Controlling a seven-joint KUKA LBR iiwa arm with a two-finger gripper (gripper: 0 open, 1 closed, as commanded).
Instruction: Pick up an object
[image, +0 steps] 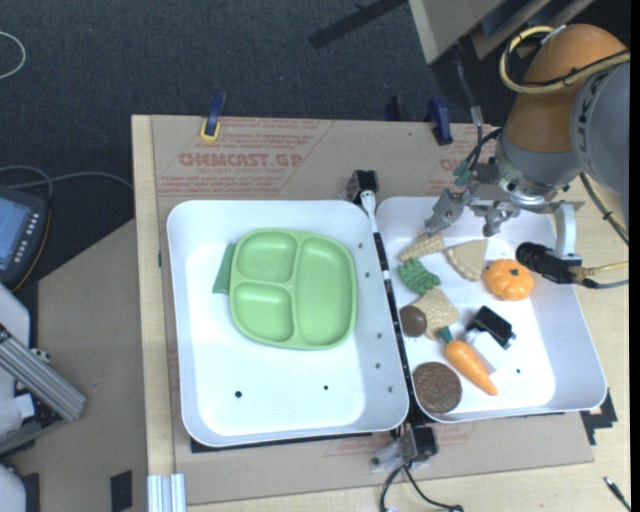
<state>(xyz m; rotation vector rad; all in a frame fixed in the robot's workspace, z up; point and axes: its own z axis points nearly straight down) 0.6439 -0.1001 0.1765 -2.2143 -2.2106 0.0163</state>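
- We look down on a bench (150, 300) topped with pale board, printed with red lettering along its far edge and held there by a yellow clamp (212, 118) and a blue clamp (438, 118).
- Around the bench we see dark carpet (150, 60), with a cable looping at the far left.
- Two shallow white bins sit side by side, touching along the middle.
- The left bin (200, 400) holds a green divided plate (295, 288), lying flat near its centre.
- The right bin (570, 370) holds the small things: an orange pumpkin (508, 280), a carrot (470, 366), a green leafy piece (418, 275), a brown disc (437, 387), a black block (492, 326) and a few tan pieces.
- The gripper (468, 212) hangs over the far end of the right bin, above the tan pieces; its fingers are spread apart and we see nothing between them.
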